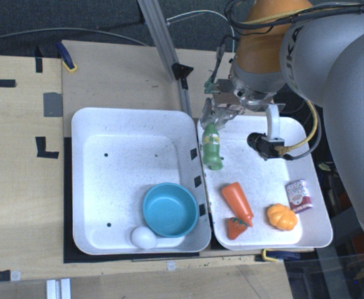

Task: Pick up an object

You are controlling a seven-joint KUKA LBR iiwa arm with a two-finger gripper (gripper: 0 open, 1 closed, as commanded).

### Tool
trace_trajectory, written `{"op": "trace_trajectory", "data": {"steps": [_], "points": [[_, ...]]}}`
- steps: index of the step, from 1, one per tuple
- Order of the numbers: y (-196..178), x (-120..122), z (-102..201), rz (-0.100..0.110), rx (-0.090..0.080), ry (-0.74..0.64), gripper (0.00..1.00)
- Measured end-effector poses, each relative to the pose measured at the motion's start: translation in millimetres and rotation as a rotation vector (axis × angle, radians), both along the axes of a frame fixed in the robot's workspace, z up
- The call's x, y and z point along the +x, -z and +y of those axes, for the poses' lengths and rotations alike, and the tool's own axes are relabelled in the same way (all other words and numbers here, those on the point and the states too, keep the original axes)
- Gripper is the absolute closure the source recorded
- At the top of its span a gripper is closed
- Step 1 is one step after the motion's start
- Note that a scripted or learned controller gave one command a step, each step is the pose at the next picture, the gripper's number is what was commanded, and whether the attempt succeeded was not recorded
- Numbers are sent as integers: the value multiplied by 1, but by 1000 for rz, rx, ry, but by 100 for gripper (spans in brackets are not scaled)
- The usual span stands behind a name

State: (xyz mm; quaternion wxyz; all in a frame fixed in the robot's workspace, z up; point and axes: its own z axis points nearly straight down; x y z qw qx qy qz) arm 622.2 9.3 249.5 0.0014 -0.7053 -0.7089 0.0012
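My gripper (214,118) hangs over the far left corner of the right bin (318,229). A green bottle (211,147) with a pale label sits right under it, its top caught between the fingers, so the gripper is shut on it. The bottle's body points toward the near side, along the bin's left wall. Other objects in the right bin are an orange carrot (238,201), a small red fruit (234,228), an orange rounded fruit (282,217) and a red and white packet (298,195).
The left bin (94,167) holds a blue bowl (169,208) and a white ball (143,236) near its front right corner. A grey pole (163,36) rises slanting behind the bins. The arm's cable and black fitting (266,143) hang over the right bin's back.
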Motion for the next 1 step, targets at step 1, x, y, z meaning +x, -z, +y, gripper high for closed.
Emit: {"op": "trace_trajectory", "data": {"steps": [1], "points": [[2, -16, 57, 0, 1, -2, 100]]}}
